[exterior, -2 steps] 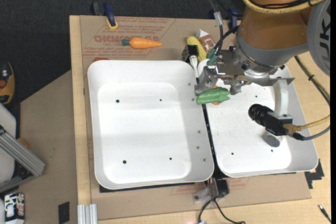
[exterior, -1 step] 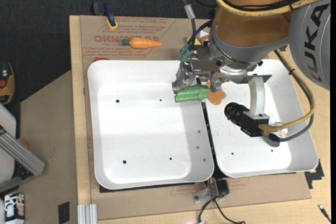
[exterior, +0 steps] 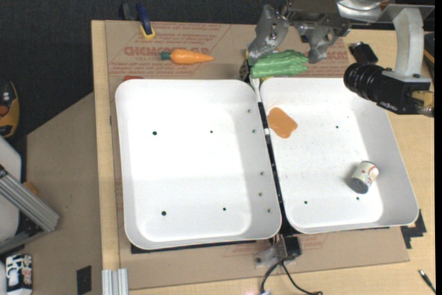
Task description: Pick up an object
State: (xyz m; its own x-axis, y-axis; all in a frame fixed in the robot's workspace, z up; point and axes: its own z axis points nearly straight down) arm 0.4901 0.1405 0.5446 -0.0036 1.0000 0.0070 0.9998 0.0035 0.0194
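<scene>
My gripper (exterior: 286,53) hangs over the far left corner of the right bin (exterior: 387,148). A green, lumpy toy vegetable (exterior: 278,64) sits crosswise between its two fingers (exterior: 265,36), just above the bin's far rim, and the fingers press on its two ends. An orange flat disc (exterior: 282,122) lies in the right bin near the left wall. A small grey and white cylinder (exterior: 362,176) lies on its side near that bin's front right. A toy carrot (exterior: 186,57) rests on the cardboard behind the left bin (exterior: 138,148).
A blue and yellow clamp (exterior: 143,21) sits at the cardboard's far left corner. A black device (exterior: 383,86) on a white bracket juts over the right bin's far right rim. Metal rails (exterior: 27,200) lie off the bench's left side.
</scene>
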